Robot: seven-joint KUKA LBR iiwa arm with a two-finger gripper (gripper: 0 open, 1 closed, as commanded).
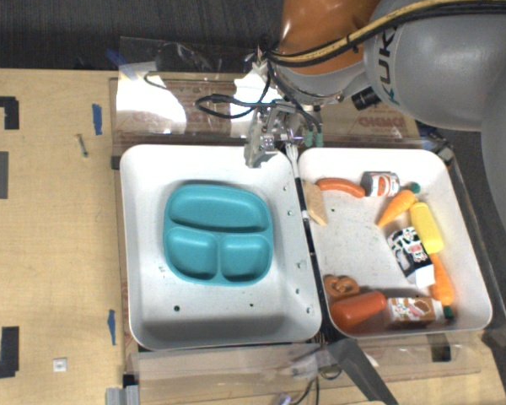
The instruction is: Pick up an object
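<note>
The pickable things, among them an orange plastic carrot (398,207) and a yellow plastic banana (426,227), lie crowded in the right white bin (470,251), none lifted. The pincer (270,146) hangs above the bins' shared far rim; its spread I cannot tell.

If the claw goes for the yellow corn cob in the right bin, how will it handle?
The corn cob looks rounded and smooth, so it may roll or slip when pinched. It seems a light plastic toy. It lies close against the carrot, which would probably get nudged.
</note>
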